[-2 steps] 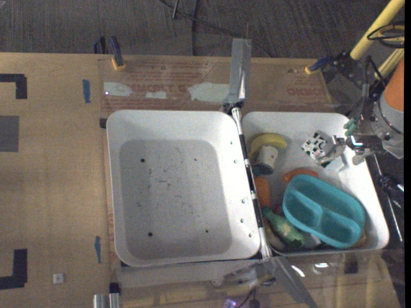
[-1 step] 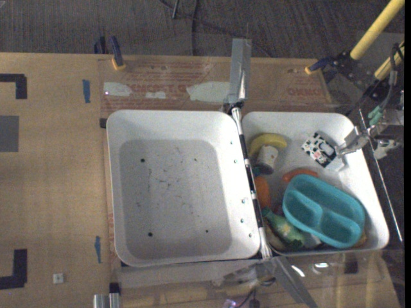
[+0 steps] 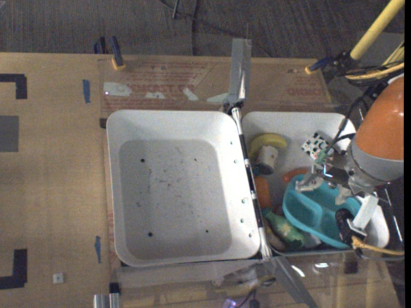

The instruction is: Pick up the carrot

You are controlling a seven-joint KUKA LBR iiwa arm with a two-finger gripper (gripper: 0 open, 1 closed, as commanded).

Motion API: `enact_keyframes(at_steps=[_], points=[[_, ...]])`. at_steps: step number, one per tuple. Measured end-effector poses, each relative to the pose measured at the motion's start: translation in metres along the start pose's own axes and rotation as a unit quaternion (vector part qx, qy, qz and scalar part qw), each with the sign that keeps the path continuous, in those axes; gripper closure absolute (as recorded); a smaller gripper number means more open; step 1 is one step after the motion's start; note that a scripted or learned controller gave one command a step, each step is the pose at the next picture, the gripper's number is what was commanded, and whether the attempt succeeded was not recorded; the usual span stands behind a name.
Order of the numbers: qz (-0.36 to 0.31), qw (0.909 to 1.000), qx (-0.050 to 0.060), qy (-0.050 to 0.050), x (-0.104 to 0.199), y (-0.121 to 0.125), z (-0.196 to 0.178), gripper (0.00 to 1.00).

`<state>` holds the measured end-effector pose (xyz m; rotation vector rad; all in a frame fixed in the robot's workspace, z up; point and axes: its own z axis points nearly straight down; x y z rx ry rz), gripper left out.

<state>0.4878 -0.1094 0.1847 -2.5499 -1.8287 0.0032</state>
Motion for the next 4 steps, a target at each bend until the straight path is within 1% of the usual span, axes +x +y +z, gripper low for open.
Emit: enact_keyframes(at_steps=[1, 2, 3, 4], points=[[-0.011, 0.9999, -0.002, 0.0, 0.011, 0.027, 0.014, 0.0], [0.137, 0.9902, -0.026, 0.003, -0.006, 0.007, 0.071, 0.0], [0.202, 0.9792, -0.021, 0.004, 0.016, 0.074, 0.084, 0.0], [0.258, 0.9662, -0.009, 0.001, 0.034, 0.14, 0.087, 0.0]])
